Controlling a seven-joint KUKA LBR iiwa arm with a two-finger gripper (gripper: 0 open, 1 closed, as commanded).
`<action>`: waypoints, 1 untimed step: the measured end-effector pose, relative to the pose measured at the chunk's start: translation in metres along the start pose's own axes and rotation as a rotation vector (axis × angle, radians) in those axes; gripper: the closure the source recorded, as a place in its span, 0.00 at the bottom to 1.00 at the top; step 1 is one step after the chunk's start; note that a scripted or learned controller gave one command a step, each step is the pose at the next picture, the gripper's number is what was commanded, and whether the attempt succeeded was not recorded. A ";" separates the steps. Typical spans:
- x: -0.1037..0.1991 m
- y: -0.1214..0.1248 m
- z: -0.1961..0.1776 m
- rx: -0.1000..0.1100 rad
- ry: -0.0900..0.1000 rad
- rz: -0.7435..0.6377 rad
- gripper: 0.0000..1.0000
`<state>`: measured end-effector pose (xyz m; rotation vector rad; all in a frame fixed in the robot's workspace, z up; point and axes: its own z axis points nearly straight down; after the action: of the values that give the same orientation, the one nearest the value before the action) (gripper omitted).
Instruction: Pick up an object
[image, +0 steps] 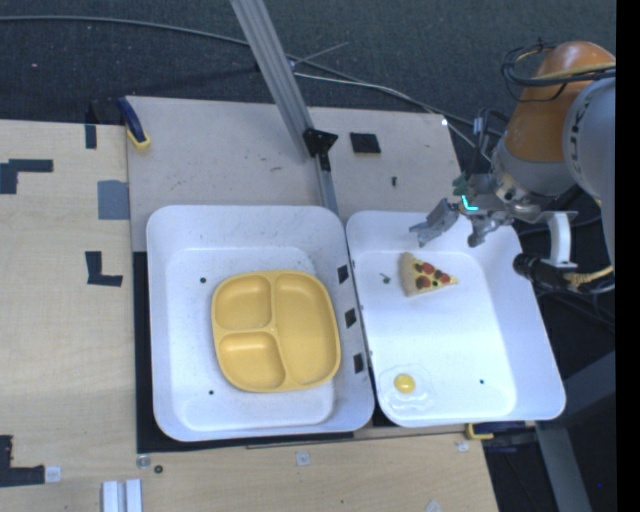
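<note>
1. The claw (453, 226) hangs over the far edge of the right bin (520, 330), its two fingers spread apart with nothing between them.
2. A toy pizza slice (426, 275) lies flat on the floor of the right bin, near the bin's far edge and just below the claw; the claw does not touch it.
3. A toy fried egg (405, 386) lies at the near left corner of the same bin, well apart from the pizza slice.
4. The left bin (175, 300) carries a yellow divided plate (273, 330) with three compartments, lying flat towards the bin's right side.
5. The grey arm with its orange band (545, 105) stands above the far right corner of the worktop (220, 160).
</note>
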<state>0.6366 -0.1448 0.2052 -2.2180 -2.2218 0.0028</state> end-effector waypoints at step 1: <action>0.000 0.000 -0.001 -0.002 0.000 0.000 0.00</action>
<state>0.6369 -0.1448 0.2058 -2.2187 -2.2229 0.0015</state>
